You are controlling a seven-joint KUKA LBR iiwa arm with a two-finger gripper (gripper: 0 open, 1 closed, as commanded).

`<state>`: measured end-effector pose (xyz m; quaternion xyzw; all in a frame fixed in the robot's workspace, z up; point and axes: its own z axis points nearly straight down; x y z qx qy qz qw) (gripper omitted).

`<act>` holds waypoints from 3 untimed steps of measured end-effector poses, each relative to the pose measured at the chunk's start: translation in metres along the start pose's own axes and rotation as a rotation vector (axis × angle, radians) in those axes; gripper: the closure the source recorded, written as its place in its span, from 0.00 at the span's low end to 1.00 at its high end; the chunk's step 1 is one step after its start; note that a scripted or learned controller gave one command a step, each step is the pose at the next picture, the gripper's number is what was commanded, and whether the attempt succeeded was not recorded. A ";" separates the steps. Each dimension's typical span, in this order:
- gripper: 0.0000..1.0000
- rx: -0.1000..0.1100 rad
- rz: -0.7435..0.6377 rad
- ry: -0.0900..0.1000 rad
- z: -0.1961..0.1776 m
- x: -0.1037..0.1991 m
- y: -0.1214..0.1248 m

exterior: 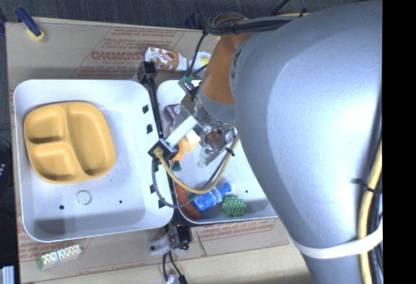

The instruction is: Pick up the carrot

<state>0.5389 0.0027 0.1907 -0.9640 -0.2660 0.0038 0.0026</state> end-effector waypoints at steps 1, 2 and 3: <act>0.00 -0.001 0.144 0.001 0.000 0.006 -0.021; 0.00 -0.027 -0.539 -0.012 0.042 0.044 -0.064; 0.00 -0.004 -0.227 0.001 0.000 0.055 -0.050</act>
